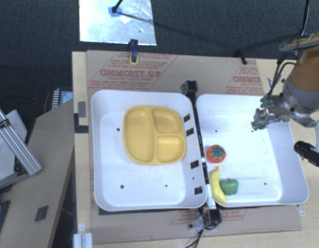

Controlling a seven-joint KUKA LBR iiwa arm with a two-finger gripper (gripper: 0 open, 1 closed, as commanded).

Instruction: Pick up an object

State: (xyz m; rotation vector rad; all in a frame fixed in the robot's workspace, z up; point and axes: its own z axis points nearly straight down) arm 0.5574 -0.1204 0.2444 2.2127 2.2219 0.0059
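Gripper [262, 119] above right bin's [283, 198] far edge, open or closed: cannot tell. Tomato [216, 153], banana [217, 186], green pepper [229, 186] toward near left corner, banana lengthwise along left wall.

From my remote station: the tool [264, 117] hangs over the far side of the right bin [288, 154], nothing seen in it. Near that bin's front left corner lie a red tomato [216, 153], a banana [218, 186] and a green pepper [229, 186]. A yellow divided plate [153, 134] sits in the left bin [105, 159].
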